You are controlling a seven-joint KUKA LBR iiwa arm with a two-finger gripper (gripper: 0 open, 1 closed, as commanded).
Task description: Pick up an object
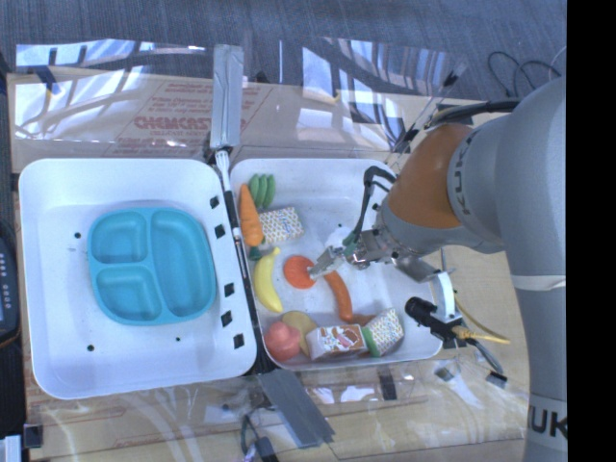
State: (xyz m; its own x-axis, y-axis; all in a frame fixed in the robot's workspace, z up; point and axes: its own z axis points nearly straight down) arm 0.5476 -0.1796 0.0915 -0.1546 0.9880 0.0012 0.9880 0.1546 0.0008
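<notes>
My gripper (327,261) hangs low in the right bin (318,183), reaching in from the right. Its tip lies between a round red-orange tomato (297,271) on its left and an orange sausage (339,296) just below it. No object shows between the fingers. Other toy foods lie around: a carrot (250,217), a green pepper (262,188), a patterned cracker block (280,225), a banana (267,280), a peach (282,338), a snack box (337,341) and a second patterned block (384,330).
The left bin (48,354) holds a blue divided tray (151,265). A metal divider with black clips (229,258) separates the bins. The grey arm with its orange band (433,191) covers the right bin's right side. Cables and tools (462,335) lie right of it.
</notes>
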